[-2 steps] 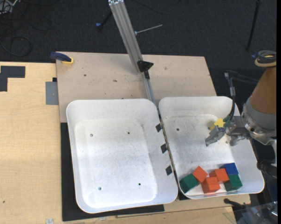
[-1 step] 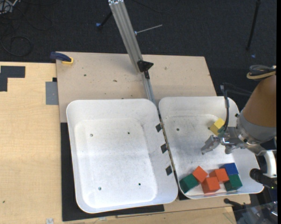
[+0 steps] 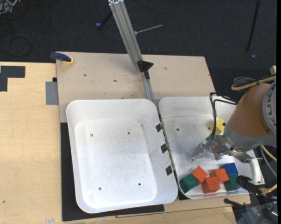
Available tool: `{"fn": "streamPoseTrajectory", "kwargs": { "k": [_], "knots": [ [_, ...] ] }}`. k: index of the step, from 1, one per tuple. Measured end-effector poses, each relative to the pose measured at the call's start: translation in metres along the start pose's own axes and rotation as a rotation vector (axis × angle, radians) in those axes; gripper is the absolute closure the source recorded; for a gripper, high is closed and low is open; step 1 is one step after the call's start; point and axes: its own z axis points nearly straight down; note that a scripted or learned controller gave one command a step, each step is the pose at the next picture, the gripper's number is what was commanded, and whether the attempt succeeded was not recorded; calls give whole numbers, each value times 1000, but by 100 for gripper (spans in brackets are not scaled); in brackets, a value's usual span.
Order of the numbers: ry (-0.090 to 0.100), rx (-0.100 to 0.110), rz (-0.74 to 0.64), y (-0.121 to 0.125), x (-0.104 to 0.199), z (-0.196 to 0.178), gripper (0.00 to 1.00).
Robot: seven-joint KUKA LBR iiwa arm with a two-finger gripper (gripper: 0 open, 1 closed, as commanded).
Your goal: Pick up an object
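**Op:** I'm looking at the blocks (image 3: pixel 212 177) heaped in the right bin's (image 3: pixel 187 115) near corner, just below and slightly ahead of my gripper (image 3: pixel 203 150). Orange ones (image 3: pixel 200 174), green ones (image 3: pixel 188 183), one blue (image 3: pixel 230 169). I'd judge them light, rigid, probably wood or plastic, with flat faces that shouldn't slip much between the pads. Nothing fragile there.

**Spotter:** Which one would you go for?

**Op:** The orange block on the gripper's side of the heap. It sits tilted, nearest the fingers, with its sides more exposed than the rest. I'd take it across two opposite flat faces, not corner to corner, or it may squirt out. The others touch each other, so there's little room to slide a finger in between.

**Spotter:** And the yellow thing?

**Op:** A small yellow piece (image 3: pixel 218 124) lies behind the gripper, partly hidden by the arm (image 3: pixel 252 115). I can't tell its shape.

**Spotter:** Arm pose?

**Op:** It reaches in from the right, the orange band bulking over the bin's far side, wrist bent down toward the bin floor. The gripper sits low over bare floor, above the heap in my view, apart from the blocks.

**Spotter:** Fingers?

**Op:** They look spread, thin metal prongs splayed with nothing between them. I'm holding nothing.
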Motion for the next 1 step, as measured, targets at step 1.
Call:
{"fn": "streamPoseTrajectory", "kwargs": {
  "k": [1],
  "knots": [
    [-2, -4, 8, 0, -3, -13, 100]
  ]
}}
